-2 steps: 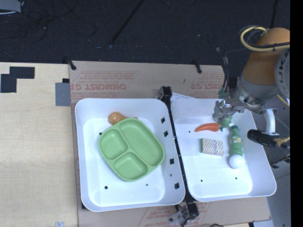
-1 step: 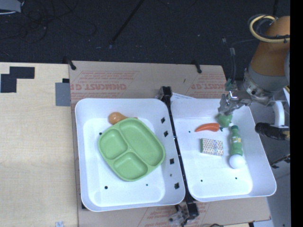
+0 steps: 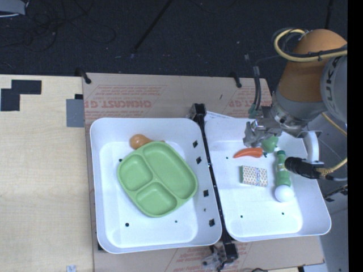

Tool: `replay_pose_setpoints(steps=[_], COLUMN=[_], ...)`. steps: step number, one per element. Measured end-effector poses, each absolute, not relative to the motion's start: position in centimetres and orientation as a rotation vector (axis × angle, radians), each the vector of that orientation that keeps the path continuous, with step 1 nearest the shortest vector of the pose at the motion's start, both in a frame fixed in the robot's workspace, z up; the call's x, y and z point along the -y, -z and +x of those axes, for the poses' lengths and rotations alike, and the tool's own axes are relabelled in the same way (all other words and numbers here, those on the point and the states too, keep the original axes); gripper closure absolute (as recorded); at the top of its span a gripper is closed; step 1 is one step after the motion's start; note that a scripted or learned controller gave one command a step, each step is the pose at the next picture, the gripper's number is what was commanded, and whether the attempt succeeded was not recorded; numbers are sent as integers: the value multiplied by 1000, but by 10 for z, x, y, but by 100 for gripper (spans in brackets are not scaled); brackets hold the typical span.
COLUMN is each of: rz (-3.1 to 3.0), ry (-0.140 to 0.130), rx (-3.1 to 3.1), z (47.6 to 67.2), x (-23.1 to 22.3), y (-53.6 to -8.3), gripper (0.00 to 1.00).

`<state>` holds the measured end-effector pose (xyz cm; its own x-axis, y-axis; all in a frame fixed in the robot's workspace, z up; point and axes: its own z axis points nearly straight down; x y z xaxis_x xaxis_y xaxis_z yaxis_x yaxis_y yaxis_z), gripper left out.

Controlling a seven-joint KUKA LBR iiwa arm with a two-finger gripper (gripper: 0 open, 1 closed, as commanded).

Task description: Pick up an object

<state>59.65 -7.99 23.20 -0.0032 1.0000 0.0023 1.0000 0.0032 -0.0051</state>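
Reaches in from the right edge of the view, high on that side. Grey arm point(image 3: 339, 95) with an orange band point(image 3: 312, 67) above the wrist, bent downward and leftward. Ends in a metallic two-finger end effector point(image 3: 260, 135), pointed down. Finger state too cluttered to make out. Looped yellowish cable point(image 3: 286, 41) at the top of the band.

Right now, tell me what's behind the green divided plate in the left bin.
An orange rounded object peeks out at the far rim of the green divided plate in the left bin. The plate covers its lower part, so what it is stays unclear.
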Motion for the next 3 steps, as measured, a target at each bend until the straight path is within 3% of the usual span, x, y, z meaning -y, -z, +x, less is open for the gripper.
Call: replay_pose_setpoints(steps=[2,3], rz=[-2216,-2213], ry=[-6,-4], rx=[2220,2223], z=[547,538], x=[-21,-80], y=[-235,-233], gripper=[100,100])
